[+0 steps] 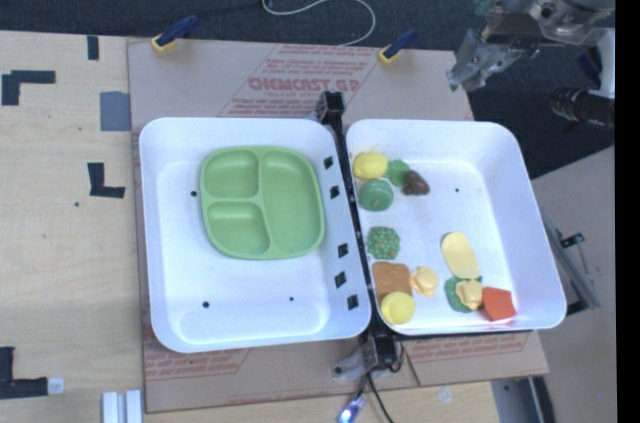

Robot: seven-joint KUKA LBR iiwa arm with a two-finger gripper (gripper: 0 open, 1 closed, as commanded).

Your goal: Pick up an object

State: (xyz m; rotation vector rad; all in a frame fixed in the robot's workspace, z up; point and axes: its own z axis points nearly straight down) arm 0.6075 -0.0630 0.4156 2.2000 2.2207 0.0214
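Camera view shows my claw [478, 61] hanging beyond the right bin [510, 161]'s far corner; I cannot tell its opening. Toy foods crowd that bin, an orange block [499, 303] nearest. A green plate [263, 202] fills the left bin [165, 211].

The right bin [500, 151] holds a scatter of small toy foods, mostly along its left wall — a yellow lemon [369, 164], a green round piece [376, 195], a dark brown lump [415, 182], a knobbly green broccoli [383, 241]. Nearer the front lie a toast slice [390, 277], a yellow ball [397, 308], a pale yellow oval [460, 254] and an orange-red block [498, 303] — all loose.
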